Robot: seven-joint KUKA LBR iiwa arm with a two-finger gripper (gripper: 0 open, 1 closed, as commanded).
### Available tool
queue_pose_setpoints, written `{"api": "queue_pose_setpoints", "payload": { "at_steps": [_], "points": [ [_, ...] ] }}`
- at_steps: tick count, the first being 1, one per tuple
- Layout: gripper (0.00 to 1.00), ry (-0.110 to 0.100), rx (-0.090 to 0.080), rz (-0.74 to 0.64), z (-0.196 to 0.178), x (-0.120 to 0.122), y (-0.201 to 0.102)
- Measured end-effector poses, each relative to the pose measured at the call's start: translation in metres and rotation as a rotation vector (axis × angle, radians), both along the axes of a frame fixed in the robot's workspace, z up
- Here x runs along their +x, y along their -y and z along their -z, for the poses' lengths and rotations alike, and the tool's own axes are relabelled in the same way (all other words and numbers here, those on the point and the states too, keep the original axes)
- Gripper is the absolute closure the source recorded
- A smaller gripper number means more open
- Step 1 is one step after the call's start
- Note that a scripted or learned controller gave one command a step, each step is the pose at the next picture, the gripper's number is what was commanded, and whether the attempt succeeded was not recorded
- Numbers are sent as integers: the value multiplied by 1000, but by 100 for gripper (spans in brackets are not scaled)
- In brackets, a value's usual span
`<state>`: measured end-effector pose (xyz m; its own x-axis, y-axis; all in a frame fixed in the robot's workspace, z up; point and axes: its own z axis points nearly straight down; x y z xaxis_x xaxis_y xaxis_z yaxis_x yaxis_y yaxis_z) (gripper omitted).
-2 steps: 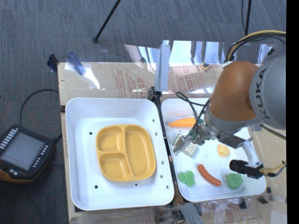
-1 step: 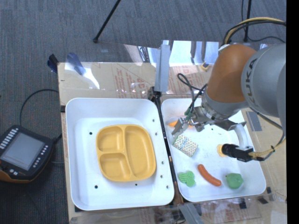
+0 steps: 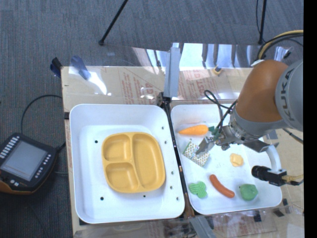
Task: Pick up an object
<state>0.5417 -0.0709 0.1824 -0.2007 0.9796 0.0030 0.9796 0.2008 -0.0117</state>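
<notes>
My gripper (image 3: 204, 148) hangs low in the right bin (image 3: 270, 202), open, its tips right over the right end of a small white pad with a green pattern (image 3: 193, 154). Nothing sits between the fingers. An orange carrot (image 3: 193, 130) lies just behind the pad. In front of it are a green leafy toy (image 3: 198, 189) and a red sausage (image 3: 221, 186). A green pepper (image 3: 248, 192) rests near the front right corner, and a small yellow piece (image 3: 237, 159) lies to the right of the gripper.
The left bin (image 3: 84, 133) holds a yellow divided plate (image 3: 133, 161). The arm's orange band (image 3: 262, 90) looms over the back right of the right bin. A pendant screen (image 3: 22, 160) lies on the floor at far left.
</notes>
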Motion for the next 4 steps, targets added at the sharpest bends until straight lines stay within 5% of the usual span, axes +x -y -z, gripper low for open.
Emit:
{"api": "queue_pose_setpoints", "payload": {
  "at_steps": [1,2,3,4],
  "points": [
    [0,2,5,-38,99,-37,44],
    [100,-10,11,-34,96,-39,43],
    [100,5,5,-181,48,-13,68],
    [100,3,0,61,-32,15,7]
  ]
}}
